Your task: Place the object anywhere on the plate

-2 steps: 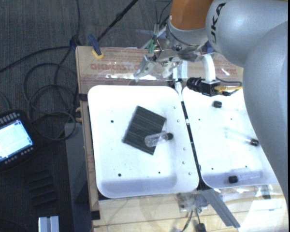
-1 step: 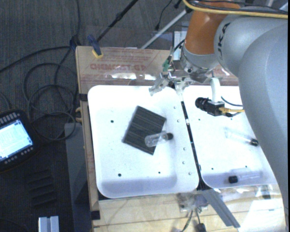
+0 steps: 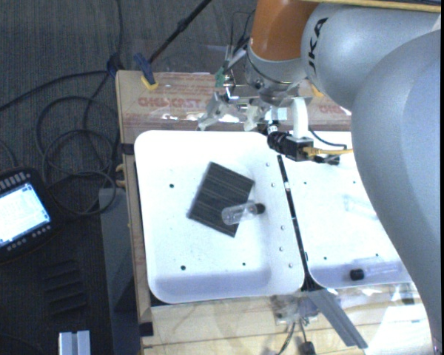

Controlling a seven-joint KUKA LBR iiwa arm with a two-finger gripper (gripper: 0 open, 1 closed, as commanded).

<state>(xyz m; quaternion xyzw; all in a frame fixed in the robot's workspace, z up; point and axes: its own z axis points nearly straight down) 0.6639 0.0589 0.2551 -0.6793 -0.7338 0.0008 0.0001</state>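
Note:
A dark ribbed square plate (image 3: 216, 195) lies tilted in the middle of the left white bin (image 3: 170, 272). A small clear tube with a black cap (image 3: 242, 212) lies on its side across the plate's right corner, cap pointing right. My gripper (image 3: 229, 120) hangs over the back rim of the left bin, well behind the plate and the tube. Its two metal fingers (image 3: 209, 118) stand apart with nothing between them.
The right bin (image 3: 333, 228) holds a second clear tube with a black cap (image 3: 371, 273) near its front edge. The big grey arm covers the right side of the bench. A lit teach pendant (image 3: 15, 213) and cables lie on the floor at left.

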